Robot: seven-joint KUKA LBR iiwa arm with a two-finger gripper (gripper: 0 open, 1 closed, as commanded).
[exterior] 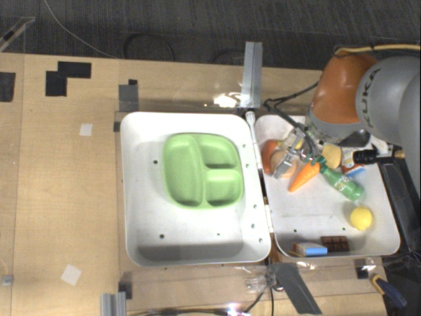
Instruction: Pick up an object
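My gripper (289, 155) hangs low over the upper left part of the right bin (316, 226). It sits right beside a reddish-orange round fruit (269, 151) on its left and just above the thick end of a toy carrot (304, 175). Whether it touches either one is unclear. A pale yellow object (332, 155) lies directly to its right, under the wrist. A green bottle (343, 182) lies on its side further right, and a yellow lemon (360, 217) rests near the bin's right wall.
The left bin (141, 196) holds a green divided tray (200, 170). A brown bar (335, 244) and a blue-and-orange piece (309, 249) lie along the right bin's front wall. A red-and-blue item (355, 168) sits near the bottle. The divider wall (260, 183) runs close to the gripper's left.
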